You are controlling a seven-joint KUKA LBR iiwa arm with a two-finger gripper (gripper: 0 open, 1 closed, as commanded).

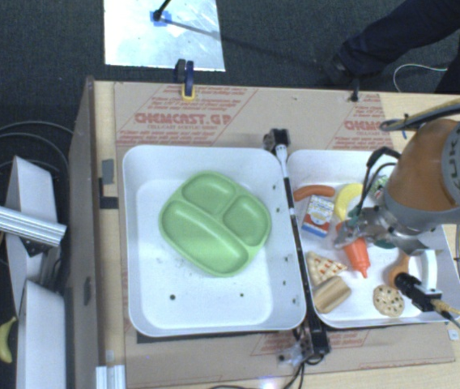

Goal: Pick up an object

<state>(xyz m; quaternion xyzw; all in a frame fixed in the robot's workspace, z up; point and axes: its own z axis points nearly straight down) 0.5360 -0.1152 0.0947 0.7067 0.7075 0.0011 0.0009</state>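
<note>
My gripper [350, 233] is down in the right bin [449, 314], near its middle. Right under it, touching or nearly so, lies an orange-red bottle-shaped toy [360, 256]. Close by are a white and blue packet [319, 215], a yellow toy [349, 199] and a red sausage [314, 191]. A pizza slice [322, 266], a bread roll [333, 293] and a round cookie [388, 300] lie along the bin's near side. The arm's wrist hides part of the bin's right half.
The left bin [145, 298] holds a green divided plate [215, 222]. A metal divider [292, 217] runs between the two bins. A small brown piece [400, 263] lies just right of the orange-red toy.
</note>
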